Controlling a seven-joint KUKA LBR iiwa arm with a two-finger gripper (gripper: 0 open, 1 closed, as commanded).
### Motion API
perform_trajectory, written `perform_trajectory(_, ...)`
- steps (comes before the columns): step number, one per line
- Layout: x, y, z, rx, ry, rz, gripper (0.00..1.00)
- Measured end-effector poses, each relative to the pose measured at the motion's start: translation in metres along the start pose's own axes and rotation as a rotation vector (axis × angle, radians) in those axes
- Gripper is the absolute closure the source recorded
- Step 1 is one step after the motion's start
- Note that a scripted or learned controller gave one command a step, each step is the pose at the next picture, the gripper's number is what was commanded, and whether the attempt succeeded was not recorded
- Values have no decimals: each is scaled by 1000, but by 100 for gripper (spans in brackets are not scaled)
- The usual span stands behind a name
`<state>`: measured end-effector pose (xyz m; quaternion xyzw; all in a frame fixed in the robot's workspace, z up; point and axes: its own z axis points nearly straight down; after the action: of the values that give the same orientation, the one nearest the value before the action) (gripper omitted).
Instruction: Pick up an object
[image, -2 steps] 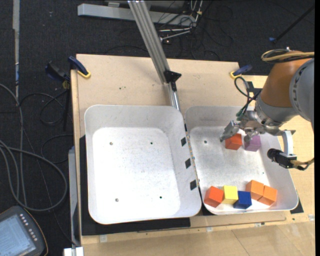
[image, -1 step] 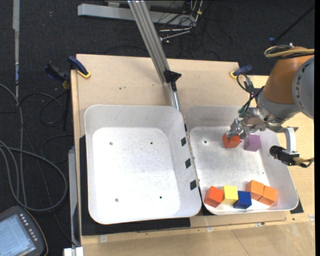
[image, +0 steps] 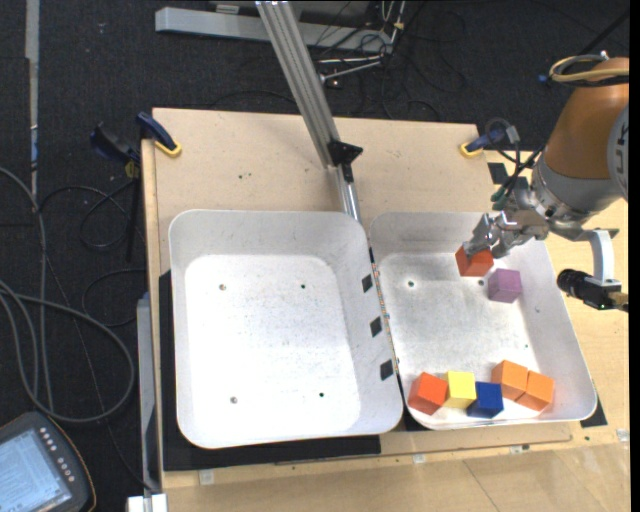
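My gripper (image: 484, 244) hangs over the back of the right bin (image: 560, 330), reaching in from the right. A red-orange block (image: 474, 263) sits between its fingertips, and the fingers are shut on it. A purple block (image: 504, 285) lies on the bin floor just right of and below the held block, apart from it. Along the right bin's front edge lie an orange-red block (image: 430, 391), a yellow block (image: 461, 387), a blue block (image: 487, 400) and two orange blocks (image: 513, 377) (image: 539, 391).
The left bin (image: 180, 300) stands beside the right one, their rims meeting at the middle. A slanted metal pole (image: 310, 95) runs from the top down to the bins' shared back edge. Clamps sit at the bench's back corners.
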<state>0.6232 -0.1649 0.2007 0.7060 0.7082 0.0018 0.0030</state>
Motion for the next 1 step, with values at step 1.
perform_trajectory(1, 0, 1, -16, 4, 1, 1, 100)
